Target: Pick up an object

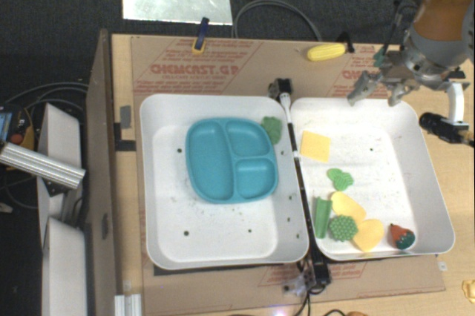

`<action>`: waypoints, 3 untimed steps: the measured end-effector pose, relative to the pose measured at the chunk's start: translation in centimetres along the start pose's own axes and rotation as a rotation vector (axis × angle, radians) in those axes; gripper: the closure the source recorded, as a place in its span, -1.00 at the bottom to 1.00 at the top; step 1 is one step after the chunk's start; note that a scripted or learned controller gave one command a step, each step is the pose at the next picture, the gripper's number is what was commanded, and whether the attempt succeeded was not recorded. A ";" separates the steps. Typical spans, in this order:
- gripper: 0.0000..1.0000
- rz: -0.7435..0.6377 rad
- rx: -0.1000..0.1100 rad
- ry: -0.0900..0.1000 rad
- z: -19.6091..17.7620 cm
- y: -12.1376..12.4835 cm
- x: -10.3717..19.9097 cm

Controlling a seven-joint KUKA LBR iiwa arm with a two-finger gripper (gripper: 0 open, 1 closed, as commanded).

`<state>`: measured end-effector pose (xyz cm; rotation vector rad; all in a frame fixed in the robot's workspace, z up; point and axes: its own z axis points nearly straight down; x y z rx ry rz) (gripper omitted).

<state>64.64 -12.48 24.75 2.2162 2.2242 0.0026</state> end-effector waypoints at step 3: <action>-1.00 0.004 0.004 0.001 11.3 -10.2 2.1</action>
